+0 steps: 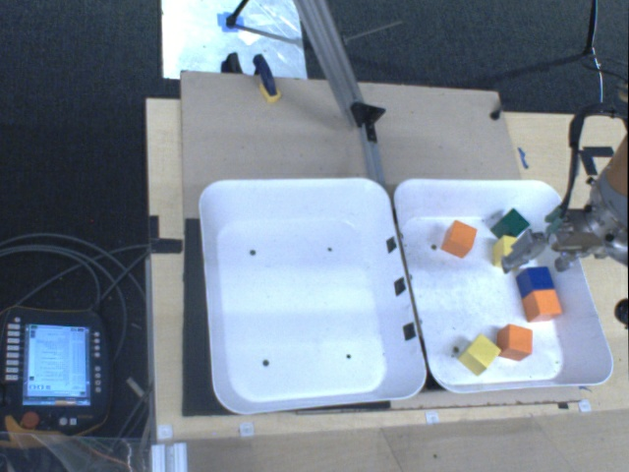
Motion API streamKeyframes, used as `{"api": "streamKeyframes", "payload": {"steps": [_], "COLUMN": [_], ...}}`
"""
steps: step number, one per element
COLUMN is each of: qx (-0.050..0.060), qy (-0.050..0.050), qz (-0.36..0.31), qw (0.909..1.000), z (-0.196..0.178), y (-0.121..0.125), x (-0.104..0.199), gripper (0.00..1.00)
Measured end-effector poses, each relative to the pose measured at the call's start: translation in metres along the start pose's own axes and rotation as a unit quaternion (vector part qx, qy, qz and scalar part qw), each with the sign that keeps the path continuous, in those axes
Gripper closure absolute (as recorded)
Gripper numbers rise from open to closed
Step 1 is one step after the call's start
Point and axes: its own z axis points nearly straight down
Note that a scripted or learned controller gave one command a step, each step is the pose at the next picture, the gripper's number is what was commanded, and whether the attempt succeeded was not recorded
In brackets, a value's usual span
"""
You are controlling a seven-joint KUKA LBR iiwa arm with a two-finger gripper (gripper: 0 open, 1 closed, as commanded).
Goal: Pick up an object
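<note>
The right bin (580,367) holds several small blocks. An orange cube (458,238) lies at its upper middle, with a green cube (510,223) to its right. A small yellow block (502,249) sits just below the green one. My gripper (525,250) reaches in from the right and hangs low right beside this yellow block, touching or nearly touching it. Directly under the gripper lie a blue cube (535,279) and an orange cube (542,305). Another orange cube (514,341) and a yellow cube (480,354) rest near the front wall.
The left bin (211,264) stands beside the right one, joined by dark clips (400,286). A grey pole (329,47) slants over the back of the bench. A teach pendant (54,367) and cables lie on the floor at the left.
</note>
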Motion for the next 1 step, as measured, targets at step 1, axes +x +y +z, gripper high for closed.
{"api": "streamKeyframes", "payload": {"steps": [1], "qx": [0.000], "qy": [0.000], "qz": [0.001], "qw": [1.0000], "z": [-0.0002], "y": [0.0001], "x": [0.0000], "gripper": [0.00]}}
